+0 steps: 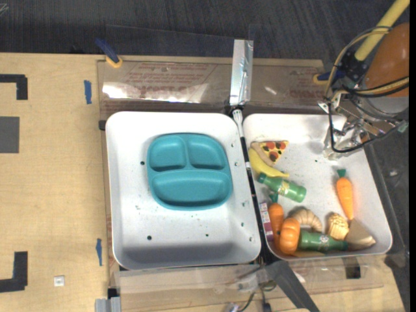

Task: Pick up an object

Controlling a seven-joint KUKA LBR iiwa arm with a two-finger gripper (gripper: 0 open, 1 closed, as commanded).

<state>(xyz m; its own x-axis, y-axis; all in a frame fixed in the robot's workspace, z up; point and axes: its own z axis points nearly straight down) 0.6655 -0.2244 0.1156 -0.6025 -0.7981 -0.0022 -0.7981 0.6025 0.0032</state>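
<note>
At the left of the frame the desk (45,174) lies bare tan, and the left bin (130,239) holds a teal tray (188,171) with three compartments, not something the tool would easily pinch. The right bin (305,125) at centre right carries the likely targets: a pizza slice (272,150) near its upper left, a banana (263,168) just below it, a green bottle (284,187) beside that, then a heap at the lower edge with a small carrot (276,216), a pumpkin (289,234), a croissant (305,218), a second green bottle (320,242) and a tan lump (337,225). A larger carrot (345,197) lies apart toward the right wall, orange with a green top, slim and clear of its neighbours. The tool (341,142) sits at the upper right of that bin, above bare floor, with nothing between its fingers; whether they are spread or pressed together I cannot tell. The step in hand looks like the approach, with no grasp made. The next move probably calls for shifting down-frame over the lone carrot and descending across its narrow width.
</note>
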